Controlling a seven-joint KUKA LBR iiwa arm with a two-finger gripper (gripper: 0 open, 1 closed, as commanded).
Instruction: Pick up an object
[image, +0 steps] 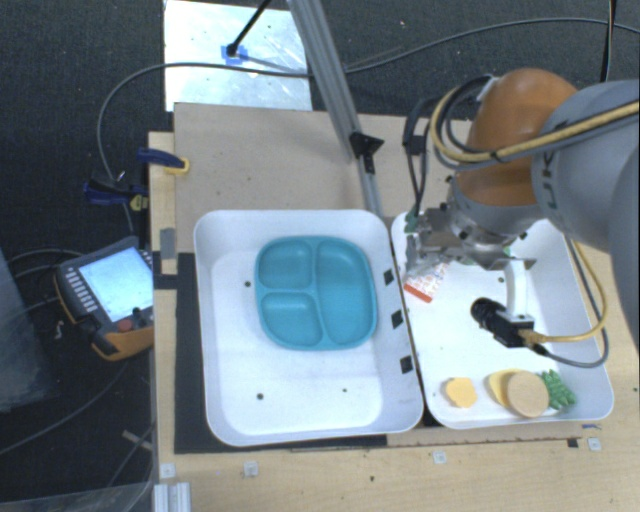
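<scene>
Hanging low over the right bin (590, 395), the gripper (430, 262) sat by its left wall, right on top of a small white-and-red packet (421, 287). Honestly couldn't tell how it was set or whether it had hold of that packet. A yellow slice (460, 392) and a tan round (523, 392) lay near the front, and a blue plate (315, 292) was in the left bin (300, 415).

No legible text, label or number anywhere.
</scene>
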